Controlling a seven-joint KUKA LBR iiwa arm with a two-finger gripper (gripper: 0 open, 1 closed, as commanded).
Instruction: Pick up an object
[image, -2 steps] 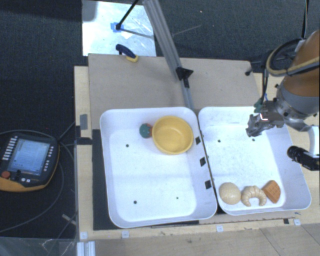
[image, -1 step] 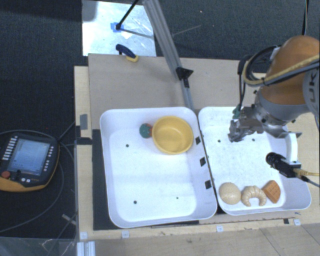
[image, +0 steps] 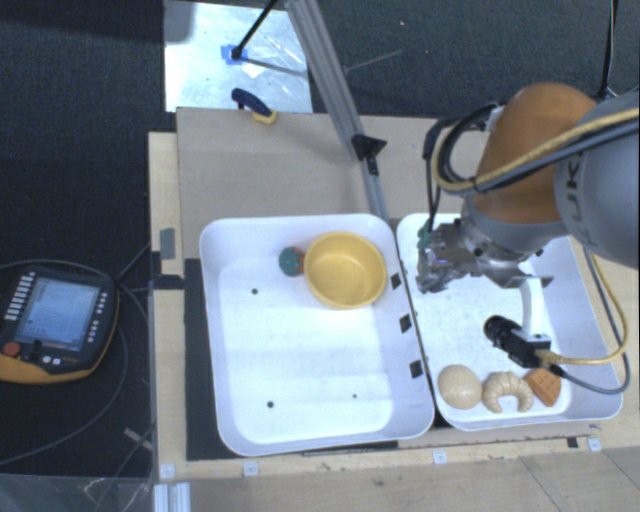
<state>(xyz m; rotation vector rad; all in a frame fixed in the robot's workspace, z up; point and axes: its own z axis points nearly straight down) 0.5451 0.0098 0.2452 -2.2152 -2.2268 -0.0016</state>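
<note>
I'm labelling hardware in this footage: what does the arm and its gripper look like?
The arm is grey with a rounded orange band above the wrist. Black and yellow cables loop around it. The gripper is a compact metallic grey unit.

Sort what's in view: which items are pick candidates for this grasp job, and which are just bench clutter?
Pick candidates: yellow bowl and small green object in the left bin; round bun, croissant and orange piece in the right bin; gripper above it.

Clutter: teach pendant, clamp, metal pole.
</note>
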